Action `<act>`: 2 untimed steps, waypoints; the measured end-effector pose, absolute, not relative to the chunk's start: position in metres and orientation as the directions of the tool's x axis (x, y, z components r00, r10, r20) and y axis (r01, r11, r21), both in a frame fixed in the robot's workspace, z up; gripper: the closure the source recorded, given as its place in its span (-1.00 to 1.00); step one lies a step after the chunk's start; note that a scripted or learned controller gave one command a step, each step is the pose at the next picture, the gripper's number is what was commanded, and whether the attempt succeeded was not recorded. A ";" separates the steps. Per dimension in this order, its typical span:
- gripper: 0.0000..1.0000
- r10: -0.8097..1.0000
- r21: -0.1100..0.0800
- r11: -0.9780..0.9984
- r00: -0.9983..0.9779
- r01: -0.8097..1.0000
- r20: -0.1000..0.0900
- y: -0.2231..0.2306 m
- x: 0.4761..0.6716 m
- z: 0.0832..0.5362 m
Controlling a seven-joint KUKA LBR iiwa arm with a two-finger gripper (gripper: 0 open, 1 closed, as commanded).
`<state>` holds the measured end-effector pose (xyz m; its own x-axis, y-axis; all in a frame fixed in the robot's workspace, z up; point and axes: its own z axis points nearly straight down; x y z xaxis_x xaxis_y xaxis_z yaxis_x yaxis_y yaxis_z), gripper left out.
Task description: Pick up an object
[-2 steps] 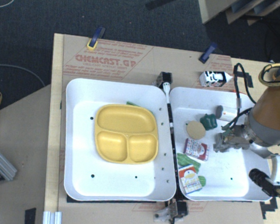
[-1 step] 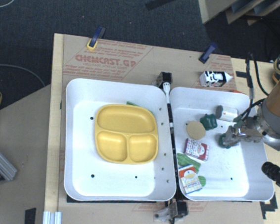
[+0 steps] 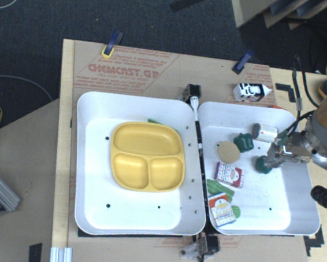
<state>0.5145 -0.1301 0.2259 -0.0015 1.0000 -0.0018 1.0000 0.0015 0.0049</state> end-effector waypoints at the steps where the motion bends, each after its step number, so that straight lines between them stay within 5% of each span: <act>1: 1.00 1.000 0.006 0.005 -0.005 1.000 -0.001 -0.104 0.559 0.235; 2: 1.00 1.000 0.004 0.002 -0.002 1.000 -0.002 -0.081 0.570 0.230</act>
